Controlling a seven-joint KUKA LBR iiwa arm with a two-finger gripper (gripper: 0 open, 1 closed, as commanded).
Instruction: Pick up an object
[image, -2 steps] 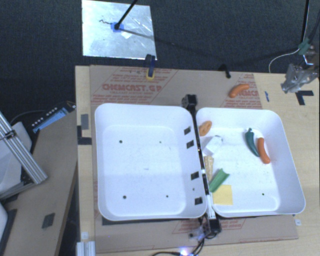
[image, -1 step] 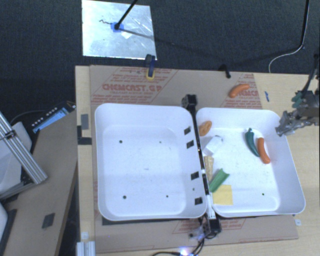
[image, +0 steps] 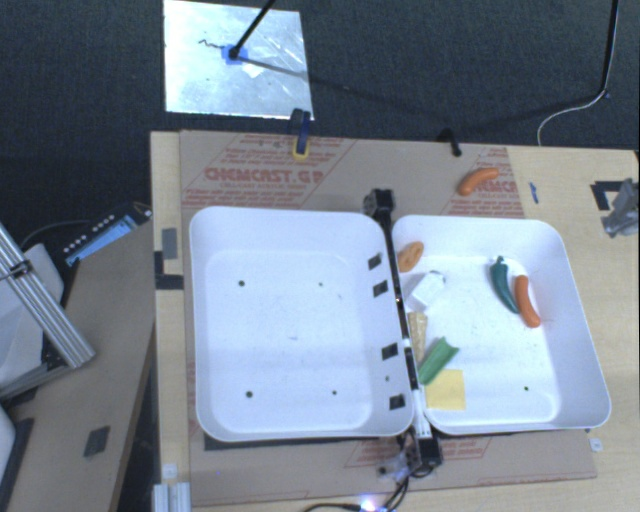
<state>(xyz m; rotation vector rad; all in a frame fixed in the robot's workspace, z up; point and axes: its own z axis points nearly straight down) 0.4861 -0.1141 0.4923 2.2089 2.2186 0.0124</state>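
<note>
Inside the right bin (image: 560, 300), the carrot (image: 527, 301) looks light, stiff and smooth; gripping across its middle seems safest. Finger state: cannot tell.

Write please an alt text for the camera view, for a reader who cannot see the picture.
Two shallow white bins sit side by side on a bench; the right bin holds small items: a yellow square, a green strip, a white piece, an orange piece and a teal-and-orange object. Another orange item lies on the bench behind it.
</note>
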